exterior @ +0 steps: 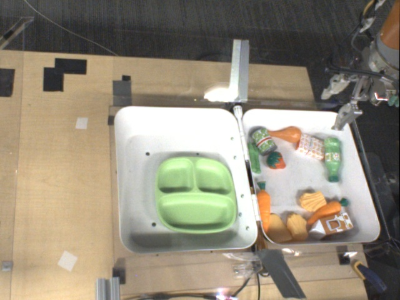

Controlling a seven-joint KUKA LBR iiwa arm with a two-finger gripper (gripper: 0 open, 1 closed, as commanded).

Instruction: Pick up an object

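The right bin (365,186) holds several toy foods. Along its far side lie a green can (264,141), an orange drumstick-shaped piece (286,133), a pink-and-white carton (310,146) and a green bottle (332,158). A red tomato-like piece (276,161) sits below the can. Near the front lie a carrot (264,208), two tan lumps (289,226), a ridged yellow piece (312,200) and a small brown carton (338,224). My gripper (337,103) hangs over the bin's far right corner, above the bottle and apart from every item. It is open with nothing between its fingers.
The left bin (134,167) carries a green divided plate (197,194). A metal post (240,70) rises behind the wall between the bins. Wooden bench (56,186) stretches to the left. Cables and the arm's wrist (381,49) occupy the upper right.
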